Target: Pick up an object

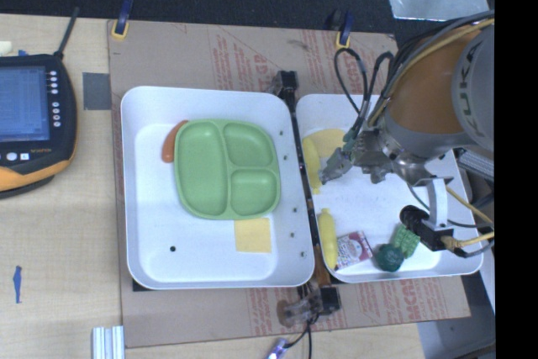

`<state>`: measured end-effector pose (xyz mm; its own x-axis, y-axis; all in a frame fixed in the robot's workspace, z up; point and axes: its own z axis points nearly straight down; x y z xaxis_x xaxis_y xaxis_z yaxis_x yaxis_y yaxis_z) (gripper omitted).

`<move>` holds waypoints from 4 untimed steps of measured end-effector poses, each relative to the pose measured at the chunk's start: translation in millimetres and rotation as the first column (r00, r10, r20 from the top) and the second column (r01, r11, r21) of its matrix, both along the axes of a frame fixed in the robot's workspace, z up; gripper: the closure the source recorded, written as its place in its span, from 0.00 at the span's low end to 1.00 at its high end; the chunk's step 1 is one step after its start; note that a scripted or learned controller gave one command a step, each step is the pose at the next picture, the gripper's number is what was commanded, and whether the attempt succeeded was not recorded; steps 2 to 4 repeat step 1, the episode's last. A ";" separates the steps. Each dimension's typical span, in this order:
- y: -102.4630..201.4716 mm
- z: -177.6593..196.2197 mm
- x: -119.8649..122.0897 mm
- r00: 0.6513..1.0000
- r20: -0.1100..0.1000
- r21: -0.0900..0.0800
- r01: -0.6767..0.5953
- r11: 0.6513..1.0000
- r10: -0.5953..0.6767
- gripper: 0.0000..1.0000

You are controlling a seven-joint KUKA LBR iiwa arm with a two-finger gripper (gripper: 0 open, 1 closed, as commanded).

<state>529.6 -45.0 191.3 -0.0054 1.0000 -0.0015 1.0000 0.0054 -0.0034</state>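
- Clearly, the camera view is showing the gripper (336,166) hanging low over the right bin (370,206), beside a yellow piece (313,154) at the bin's left wall.
- Whether it is open, closed or gripping anything, I cannot tell.
- That piece is sitting tight against the wall, so a grasp is likely risking a scrape or a slip.
- A banana (327,236), packet (353,249) and green toy (397,247) are crowding the near edge; a careless pass is risking a knock.
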 end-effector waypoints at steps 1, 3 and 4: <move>7.3 0.5 100.6 1.000 0.001 0.001 0.002 1.000 -0.002 0.00; 7.3 0.5 100.6 1.000 0.001 0.001 0.002 1.000 -0.002 0.00; 7.3 0.5 100.6 1.000 0.001 0.001 0.002 1.000 -0.002 0.00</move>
